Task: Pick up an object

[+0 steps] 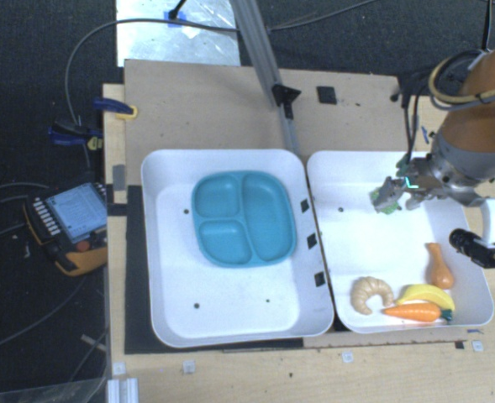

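The right bin [348, 225] holds several toy foods along its near right side: a tan croissant [371, 293], a yellow banana [429, 295], an orange carrot [413, 312] and an orange-brown gourd-shaped piece [438, 265]. My gripper [389, 198] hangs over the far middle of this bin, well apart from those foods. A small green patch shows at its tip, and I cannot tell what it is. The grey arm with its orange band [482, 82] reaches in from the right.
The left bin [167, 250] holds a blue divided plate [244, 218]. A grey pole [260, 40] slants across the bench's far edge toward the gap between the bins. Cables and a handheld device [71, 225] lie on the floor at the left.
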`<state>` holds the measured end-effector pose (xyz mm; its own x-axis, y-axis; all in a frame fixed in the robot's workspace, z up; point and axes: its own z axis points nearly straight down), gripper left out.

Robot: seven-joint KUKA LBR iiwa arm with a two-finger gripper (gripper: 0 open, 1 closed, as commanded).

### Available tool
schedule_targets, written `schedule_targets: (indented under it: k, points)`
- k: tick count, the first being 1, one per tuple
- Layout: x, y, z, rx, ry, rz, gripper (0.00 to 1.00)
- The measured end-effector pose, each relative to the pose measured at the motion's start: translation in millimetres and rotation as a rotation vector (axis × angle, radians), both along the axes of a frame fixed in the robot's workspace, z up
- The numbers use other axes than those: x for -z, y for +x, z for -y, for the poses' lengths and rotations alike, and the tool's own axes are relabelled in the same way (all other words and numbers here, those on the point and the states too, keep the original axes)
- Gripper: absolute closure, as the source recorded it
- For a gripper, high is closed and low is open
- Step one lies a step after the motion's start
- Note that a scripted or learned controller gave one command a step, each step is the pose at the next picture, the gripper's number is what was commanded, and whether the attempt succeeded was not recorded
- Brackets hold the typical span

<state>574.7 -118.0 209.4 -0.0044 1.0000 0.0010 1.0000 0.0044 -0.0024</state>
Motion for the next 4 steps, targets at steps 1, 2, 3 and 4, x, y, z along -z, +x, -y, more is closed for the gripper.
schedule_targets:
  k: [1, 2, 3, 4]
  points:
    - [-1, 1, 0, 0.0, 0.0, 0.003, 0.0]
    - [44, 8, -4, -0.001, -0.001, 0.0, 0.0]
    - [106, 12, -4, 0.003, -0.001, -0.001, 0.0]
    - [123, 13, -4, 0.004, -0.002, 0.006, 0.0]
